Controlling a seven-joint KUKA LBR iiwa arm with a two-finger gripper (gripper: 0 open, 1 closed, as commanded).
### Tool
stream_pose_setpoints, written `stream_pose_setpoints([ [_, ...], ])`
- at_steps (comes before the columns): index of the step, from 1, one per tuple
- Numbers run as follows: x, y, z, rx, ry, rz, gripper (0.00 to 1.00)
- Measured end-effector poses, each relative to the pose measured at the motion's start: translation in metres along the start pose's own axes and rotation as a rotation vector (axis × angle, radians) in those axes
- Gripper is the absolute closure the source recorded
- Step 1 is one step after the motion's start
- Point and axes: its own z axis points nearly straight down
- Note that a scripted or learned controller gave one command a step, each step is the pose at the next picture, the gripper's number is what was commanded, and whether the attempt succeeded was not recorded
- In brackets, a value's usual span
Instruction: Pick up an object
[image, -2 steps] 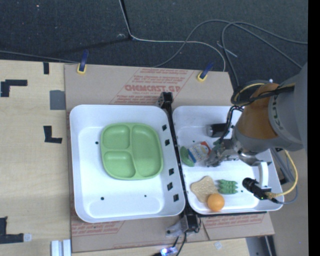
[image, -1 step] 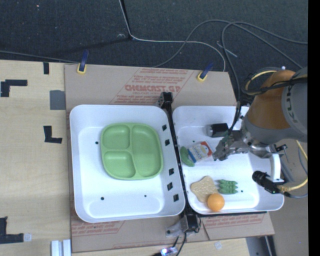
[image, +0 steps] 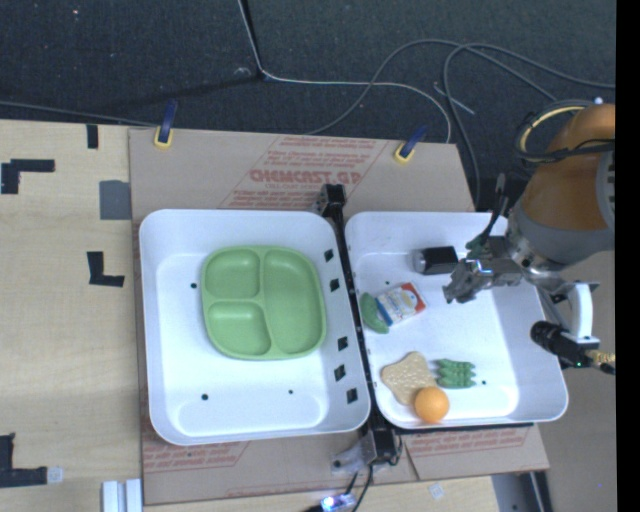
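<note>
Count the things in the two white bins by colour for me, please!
Green: 3, the divided plate, a small green piece and a bumpy green toy
Orange: 1, a ball
Tan: 1, a cookie shape
White and red: 1, a packet
Total: 6

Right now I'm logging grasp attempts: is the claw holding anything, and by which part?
Nothing is seen held. The claw hovers over the right bin, right of the small packet, with no object between its fingers.

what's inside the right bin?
In the right bin: an orange, a tan cracker-like piece, a green toy, a small packet on a green item, a black block. The gripper covers part of the floor.
</note>
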Motion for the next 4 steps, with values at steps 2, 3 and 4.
stream_pose_setpoints([
  [2,0.046,-0.003,-0.036,0.007,0.003,-0.004,1.00],
  [3,0.104,0.004,-0.034,0.007,0.003,-0.006,1.00],
  [4,0.149,-0.004,-0.022,0.008,0.002,-0.004,1.00],
])
